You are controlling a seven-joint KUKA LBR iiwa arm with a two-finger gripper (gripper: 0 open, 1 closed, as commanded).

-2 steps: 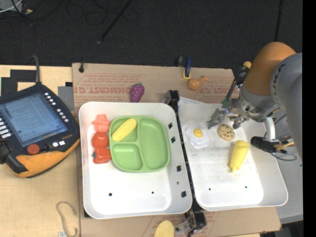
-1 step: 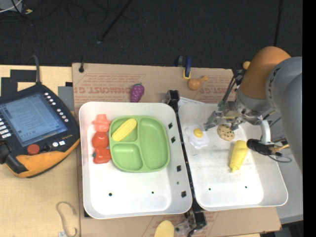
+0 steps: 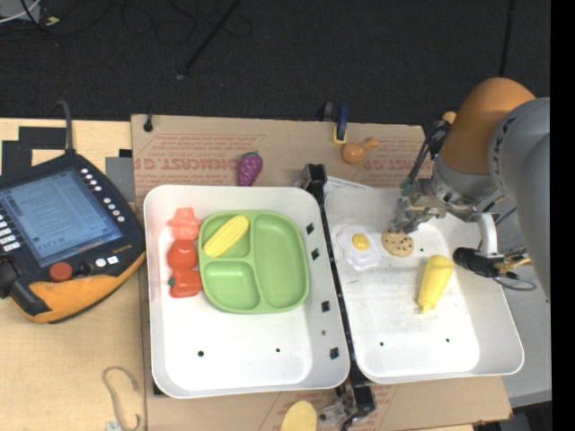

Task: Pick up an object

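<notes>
gripper (image 3: 406, 221) seemingly over cookie (image 3: 397, 242), right bin (image 3: 485, 348)

Green tray (image 3: 269, 277) sat in white left bin (image 3: 180, 348), w/ yellow corn (image 3: 225, 234) on it & an orange-red figure (image 3: 183, 251) just left of tray. Right of tray: tan, dark-speckled cookie (image 3: 397, 242), white-&-yellow egg (image 3: 360, 247), yellow bottle (image 3: 435, 282). Arm's band (image 3: 481, 124) was orange.

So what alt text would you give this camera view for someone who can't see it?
A grey and orange robot arm lowers its gripper onto a toy cookie in the right white bin, beside a toy fried egg and a yellow bottle. The left bin holds a green divided plate with toy corn.
</notes>
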